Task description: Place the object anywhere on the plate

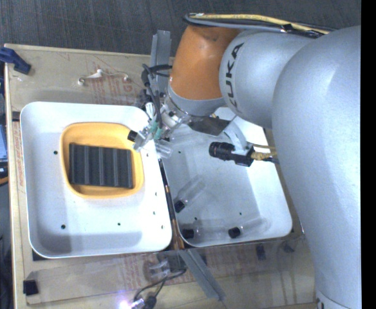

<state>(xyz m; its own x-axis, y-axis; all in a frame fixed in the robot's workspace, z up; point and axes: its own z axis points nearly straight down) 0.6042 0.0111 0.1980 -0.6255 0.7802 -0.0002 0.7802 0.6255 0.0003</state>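
**Desk:** Item one, the hand?

**Operator:** I am seeing the hand hanging over the seam where the two bins meet, just beside the plate's upper right corner. The arm is reaching in from the right, with its orange band sitting above the wrist. I cannot tell whether the hand is open or closed, and I am not making out anything held in it.

**Desk:** Item two, the task's thing?

**Operator:** I am looking at a dark ribbed object lying flat on the yellow plate, well inside its rim. The plate is resting in the left bin, towards that bin's upper half.

**Desk:** Item three, the other bin?

**Operator:** The right bin is sitting partly under the arm. I am seeing a clear, see-through piece lying near its left wall and small dark bits near its lower edge; they are too faint to identify.

**Desk:** Anything else?

**Operator:** A black plug is showing below the wrist, over the right bin. A blue clamp is gripping the upper left corner of the worktop.
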